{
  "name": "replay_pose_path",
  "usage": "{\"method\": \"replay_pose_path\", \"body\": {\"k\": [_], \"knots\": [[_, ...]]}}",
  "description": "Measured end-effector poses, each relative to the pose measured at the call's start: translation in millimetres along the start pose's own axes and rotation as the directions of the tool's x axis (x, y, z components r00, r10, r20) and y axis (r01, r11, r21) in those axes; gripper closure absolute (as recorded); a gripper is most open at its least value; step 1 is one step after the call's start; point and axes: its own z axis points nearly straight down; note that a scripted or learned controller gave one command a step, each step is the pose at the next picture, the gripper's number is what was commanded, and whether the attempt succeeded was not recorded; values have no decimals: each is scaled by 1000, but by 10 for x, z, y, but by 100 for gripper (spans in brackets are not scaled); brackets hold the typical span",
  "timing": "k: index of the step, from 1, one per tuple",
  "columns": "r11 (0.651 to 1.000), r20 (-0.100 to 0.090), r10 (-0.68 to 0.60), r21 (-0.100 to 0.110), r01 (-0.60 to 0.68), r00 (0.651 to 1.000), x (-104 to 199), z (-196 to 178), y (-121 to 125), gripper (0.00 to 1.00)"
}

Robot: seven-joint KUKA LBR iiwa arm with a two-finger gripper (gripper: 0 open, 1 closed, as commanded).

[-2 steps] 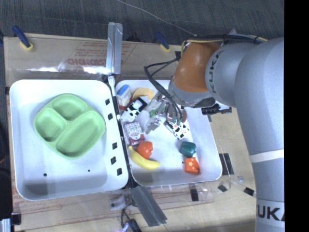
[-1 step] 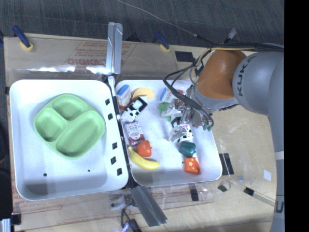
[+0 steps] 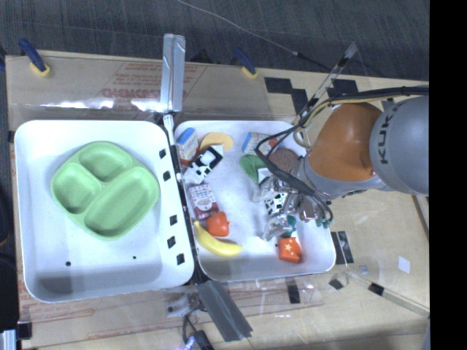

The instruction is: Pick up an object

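Observation:
My gripper (image 3: pixel 279 214) reaches down into the right bin (image 3: pixel 241 265), near its right side. Right beneath it lies an orange-red toy (image 3: pixel 290 249). A green item (image 3: pixel 253 168) and a brown round piece (image 3: pixel 285 159) sit just behind it. Along the bin's left side lie a yellow banana (image 3: pixel 217 245), a red-orange tomato-like toy (image 3: pixel 218 225), a small printed packet (image 3: pixel 200 195), a black-and-white toy (image 3: pixel 205 161) and a yellow slice (image 3: pixel 216 141). Nothing shows clearly between the gripper's parts.
The left bin (image 3: pixel 44 268) holds a green divided plate (image 3: pixel 106 188). The grey arm with its orange band (image 3: pixel 346 144) hangs over the right bin's right rim, with cables trailing. A metal divider bar (image 3: pixel 174 71) stands between the bins at the back.

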Motion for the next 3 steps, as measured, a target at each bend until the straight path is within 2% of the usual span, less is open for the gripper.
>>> {"method": "replay_pose_path", "body": {"k": [1, 2, 3], "knots": [[996, 0, 93, 0, -93, 996, 569, 1, -14, 0], [997, 6, 83, 0, -83, 997, 535, -114, 5, 100], [953, -1, -303, -1, 303, 953, 574, 1, -20, 100]]}}
